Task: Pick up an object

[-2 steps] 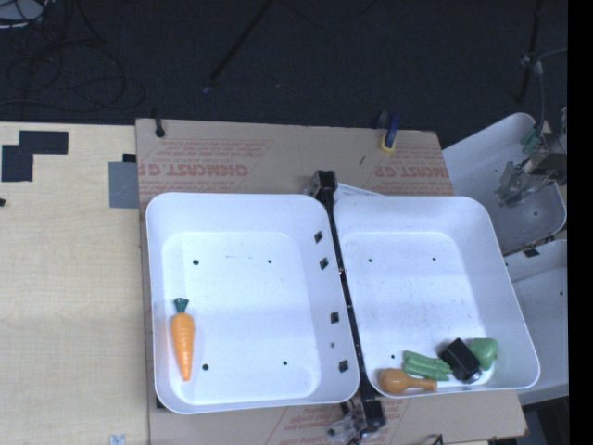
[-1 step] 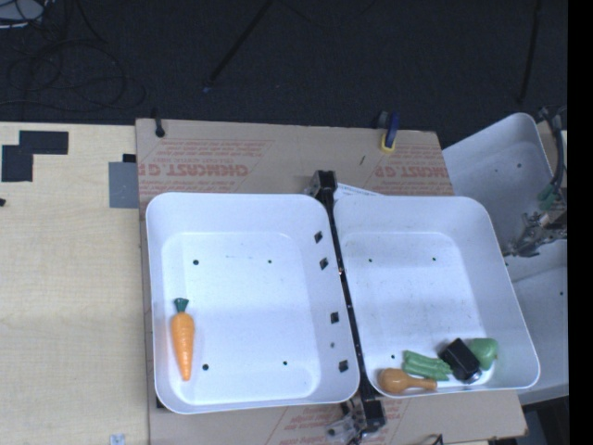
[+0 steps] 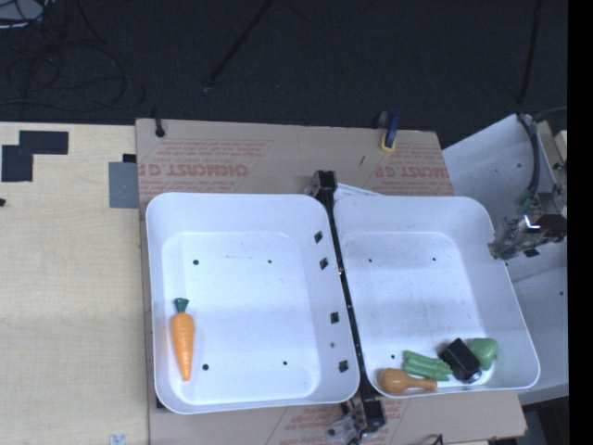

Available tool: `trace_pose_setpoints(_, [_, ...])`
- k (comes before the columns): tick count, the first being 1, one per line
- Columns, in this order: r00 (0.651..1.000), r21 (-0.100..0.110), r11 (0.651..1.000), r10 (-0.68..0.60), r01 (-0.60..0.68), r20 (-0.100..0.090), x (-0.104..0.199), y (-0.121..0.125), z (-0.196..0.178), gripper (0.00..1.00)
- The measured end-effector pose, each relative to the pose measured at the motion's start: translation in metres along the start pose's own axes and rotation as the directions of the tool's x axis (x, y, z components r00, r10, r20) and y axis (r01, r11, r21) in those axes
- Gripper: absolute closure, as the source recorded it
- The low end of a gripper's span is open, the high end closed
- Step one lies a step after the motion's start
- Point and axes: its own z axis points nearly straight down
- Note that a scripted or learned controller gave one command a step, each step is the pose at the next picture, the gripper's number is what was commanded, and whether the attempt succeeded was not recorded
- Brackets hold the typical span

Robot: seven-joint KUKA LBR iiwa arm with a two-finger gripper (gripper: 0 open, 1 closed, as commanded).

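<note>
Carrot (image 3: 182, 344), orange with a dark green top, is the most distinct thing within my reach: it lies alone in the left bin (image 3: 167, 213), near that bin's left wall and toward its near edge, green end pointing away from the camera. Taking the black divider (image 3: 337, 286) between the two bins as my landmark, the carrot sits well to its left, while the other pieces huddle to its right in the near corner of the right bin (image 3: 482, 213). There a tan pear-shaped piece (image 3: 404, 381) lies closest to the divider, a green pod-like piece (image 3: 426, 366) rests just beyond it, a small black block (image 3: 460, 359) leans against that, and a rounded light green piece (image 3: 483, 349) sits farthest from the divider, touching the block. Both bins rest on a sheet of brown cardboard (image 3: 232, 160); red printing on it, beyond the far end of the divider, reads upside down and mirrored, and I can make out something like "CHEMCREST", repeated in part on the sheet's right half. A blue and yellow clamp (image 3: 390, 131) grips the cardboard's far edge. My gripper (image 3: 528, 231) hangs well right of the divider, outside the right bin's rim, holding nothing that I can see; how wide it stands I cannot tell.
</note>
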Motion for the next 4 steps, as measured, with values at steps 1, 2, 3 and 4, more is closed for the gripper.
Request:
trace_pose_setpoints(1, [1.0, 0.001, 1.0, 0.002, -0.002, 0.001, -0.016, 0.015, 0.046, 1.0])
trace_pose_setpoints(2, [1.0, 0.001, 1.0, -0.002, 0.002, -0.001, 0.005, 0.048, 0.088, 1.0])
trace_pose_setpoints(3, [1.0, 0.0, 1.0, 0.002, -0.002, 0.001, 0.003, 0.047, 0.076, 1.0])
trace_pose_setpoints(4, [1.0, 0.001, 1.0, 0.004, -0.004, 0.001, 0.002, 0.047, 0.066, 1.0])
